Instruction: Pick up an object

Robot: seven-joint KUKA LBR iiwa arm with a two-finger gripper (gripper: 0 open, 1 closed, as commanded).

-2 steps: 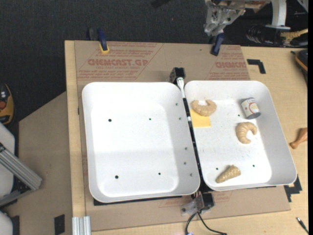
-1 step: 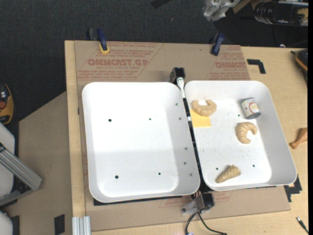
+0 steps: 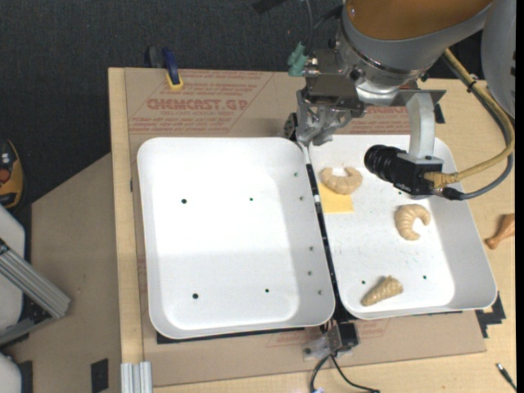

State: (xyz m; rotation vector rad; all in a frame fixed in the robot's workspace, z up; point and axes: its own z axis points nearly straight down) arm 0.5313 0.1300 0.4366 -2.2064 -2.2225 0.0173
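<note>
Right bin, nearest edge: a cone-shaped pastry is seen. Farther in, a croissant lies mid-bin. Beyond it, a second croissant rests touching a yellow square, near the left wall. The gripper is placed over the bin's far left corner, just beyond that croissant. Whether the jaws are apart cannot be told; nothing is seen between them.

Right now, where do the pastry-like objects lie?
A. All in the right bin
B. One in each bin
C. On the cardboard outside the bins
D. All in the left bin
A: the croissant near the divider, the croissant in the middle and the cone-shaped pastry all rest inside the right bin.
</note>
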